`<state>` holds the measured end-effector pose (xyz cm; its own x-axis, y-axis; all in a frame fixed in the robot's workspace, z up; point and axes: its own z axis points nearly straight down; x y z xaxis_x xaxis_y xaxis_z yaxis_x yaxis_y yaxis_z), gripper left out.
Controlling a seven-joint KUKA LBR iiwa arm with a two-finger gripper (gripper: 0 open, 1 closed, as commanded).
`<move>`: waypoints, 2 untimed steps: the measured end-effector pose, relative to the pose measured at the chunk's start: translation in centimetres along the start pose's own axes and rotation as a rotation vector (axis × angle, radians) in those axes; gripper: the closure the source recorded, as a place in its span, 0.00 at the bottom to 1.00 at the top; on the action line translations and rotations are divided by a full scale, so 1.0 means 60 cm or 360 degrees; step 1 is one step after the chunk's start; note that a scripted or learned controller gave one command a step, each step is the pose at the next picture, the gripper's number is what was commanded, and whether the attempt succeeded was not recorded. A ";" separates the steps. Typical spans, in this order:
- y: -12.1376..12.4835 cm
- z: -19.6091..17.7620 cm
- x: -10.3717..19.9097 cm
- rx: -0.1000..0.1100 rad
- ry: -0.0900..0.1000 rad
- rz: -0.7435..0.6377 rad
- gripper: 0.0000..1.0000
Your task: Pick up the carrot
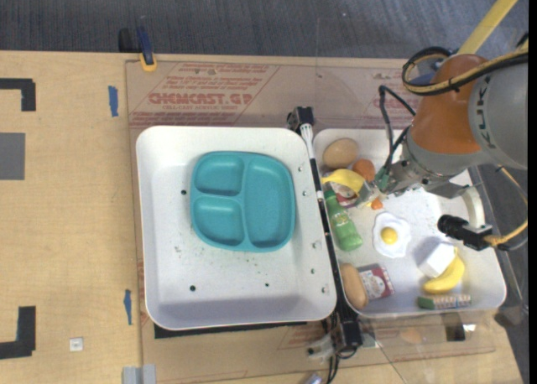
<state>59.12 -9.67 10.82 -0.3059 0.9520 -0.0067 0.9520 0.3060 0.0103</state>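
The carrot [363, 169] shows as an orange piece in the upper left part of the right bin [487, 290], between a tan egg-shaped item [340, 153] and a yellow item [344, 181]. My gripper [383, 186] hangs low over the bin just right of the carrot, close to it, at the end of the grey arm with the orange band [445, 122]. The gripper body hides part of what lies beneath it. A small orange bit [377, 203] shows just below the gripper tip.
The right bin also holds a green bottle [342, 221], a fried egg [391, 236], a banana [445, 276], a white block [435, 256], a red can [377, 282] and a brown roll [355, 288]. A teal divided plate [243, 199] lies in the left bin [168, 273].
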 end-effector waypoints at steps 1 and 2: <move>-0.003 0.005 0.001 0.0009 0.0005 0.0002 0.00; 0.031 0.034 -0.088 0.0007 0.0003 -0.0050 0.00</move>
<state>62.50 -14.12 8.84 -0.3358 0.9419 -0.0053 0.9419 0.3359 0.0059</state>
